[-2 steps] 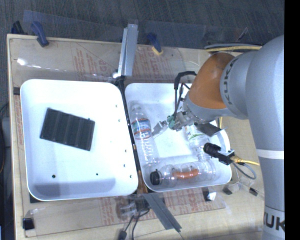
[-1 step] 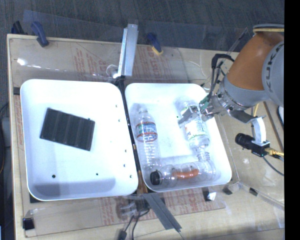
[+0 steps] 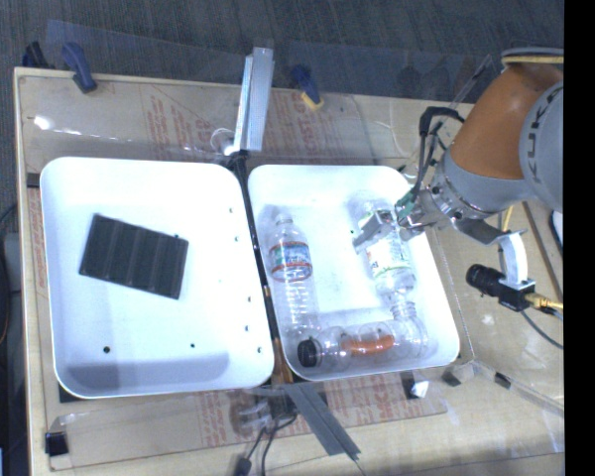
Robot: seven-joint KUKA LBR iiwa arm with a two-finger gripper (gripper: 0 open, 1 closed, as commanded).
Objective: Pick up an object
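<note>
From above, we see the gripper low in the right bin, at the top of a clear bottle (whether its fingers are spread or pinching, we cannot tell). We judge a centred, square grip safest.

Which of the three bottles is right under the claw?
The bottle by the right bin's right wall, under the claw. The others lie along the left wall and the near wall.
</note>
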